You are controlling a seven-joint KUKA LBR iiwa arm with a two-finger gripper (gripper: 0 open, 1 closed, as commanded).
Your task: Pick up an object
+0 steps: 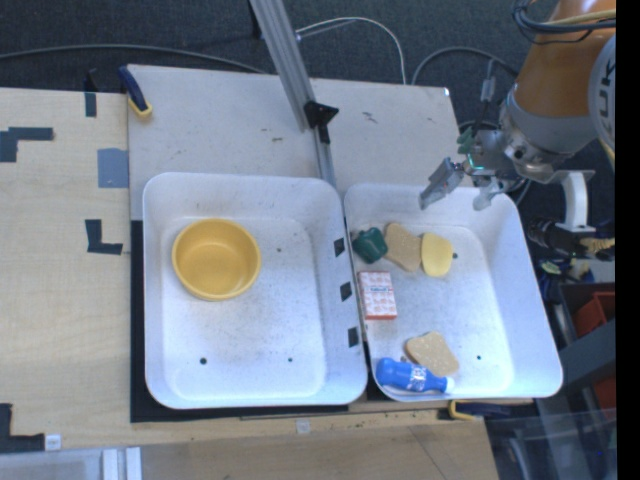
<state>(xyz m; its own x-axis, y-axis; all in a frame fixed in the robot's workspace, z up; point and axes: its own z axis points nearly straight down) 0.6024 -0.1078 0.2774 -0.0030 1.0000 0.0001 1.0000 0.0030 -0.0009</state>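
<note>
Grey arm, orange band, two-finger gripper

The arm (560, 108) has a rounded orange band above a grey wrist with a dark ring; black cables loop over the orange part. The gripper (462, 190) has two slim grey fingers (438, 186), with a small green spot just above them.

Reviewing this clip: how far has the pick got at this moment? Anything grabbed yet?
Nothing looks picked. The gripper hangs open with nothing between its fingers, over the top edge of the right bin. In hand: at most the approach. Left: choose, close on and lift something. The green piece, tan piece, yellow piece, small box, bread-like piece and blue item lie there; the yellow bowl sits in the left bin.
</note>
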